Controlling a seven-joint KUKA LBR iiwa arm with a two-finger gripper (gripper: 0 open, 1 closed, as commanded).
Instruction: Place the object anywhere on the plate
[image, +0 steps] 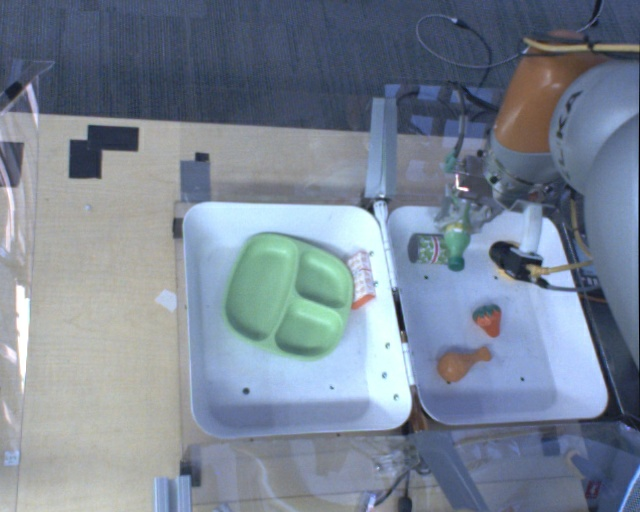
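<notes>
The claw (458, 228) hangs over the upper left part of the right bin (570, 395), directly above a small can (428, 249) lying on its side, and appears to touch it. Whether it is released or clenched I cannot tell. The can's long axis runs left to right across the bin, one end pointing toward the left bin (205, 395). The green plate (288, 294) sits there, well to the claw's left. A strawberry (487, 319) and a chicken drumstick (462, 364) lie nearer the camera; a sauce packet (361, 278) touches the plate's right edge.
</notes>
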